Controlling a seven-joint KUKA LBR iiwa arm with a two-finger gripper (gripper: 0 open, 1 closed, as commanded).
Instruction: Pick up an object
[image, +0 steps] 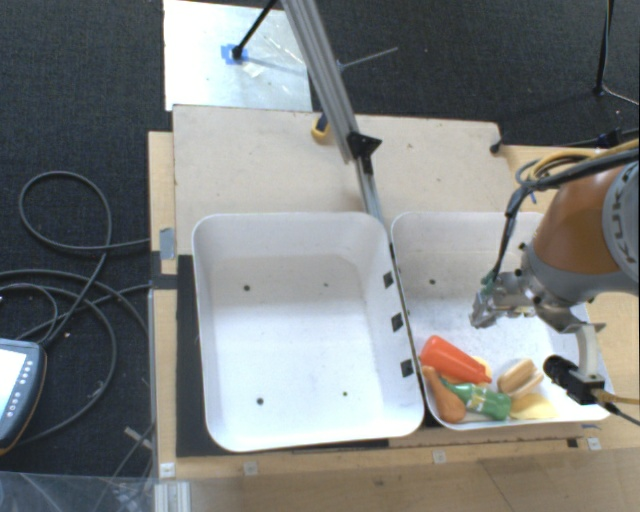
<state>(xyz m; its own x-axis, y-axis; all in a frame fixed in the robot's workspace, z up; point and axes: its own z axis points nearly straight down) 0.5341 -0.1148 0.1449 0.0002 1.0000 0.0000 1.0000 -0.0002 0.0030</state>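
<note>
Over the right bin (440, 240), the claw (484, 310) hovers; its grip state cannot be told.

Two white bins, left (290, 330) and right (440, 260), each speckled with small dark dots, on a pale beige bench (260, 160) over dark grey carpet (80, 100). Near corner of right bin: orange-red carrot (455, 357), orange carrot (444, 396), green toy (480, 399), tan-and-cream bun (520, 376), pale yellow piece (534, 406). Arm (590, 225): orange-brown band, grey wrist. Cables (60, 290) black; blue tape (231, 55) at far floor.
</note>
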